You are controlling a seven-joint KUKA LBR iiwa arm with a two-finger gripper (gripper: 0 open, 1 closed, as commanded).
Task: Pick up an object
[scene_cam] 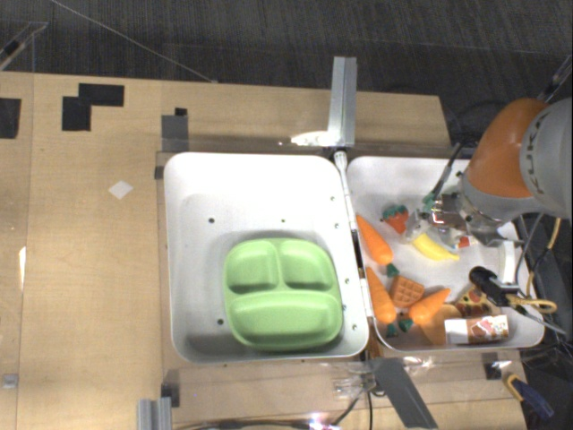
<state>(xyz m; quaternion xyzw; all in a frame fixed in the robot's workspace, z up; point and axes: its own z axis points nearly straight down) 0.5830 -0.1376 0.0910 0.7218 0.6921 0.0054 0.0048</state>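
Claw (445, 220): low in the right bin (376, 173), beside the banana; whether its fingers are open or closed cannot be told.
Banana (435, 248): just below the claw, on the bin floor.
Strawberry (395, 216): left of the banana.
Carrots (375, 240): along the bin's left wall.
Waffle (406, 291): below the banana.
Green tray (283, 292): in the left bin (206, 186).
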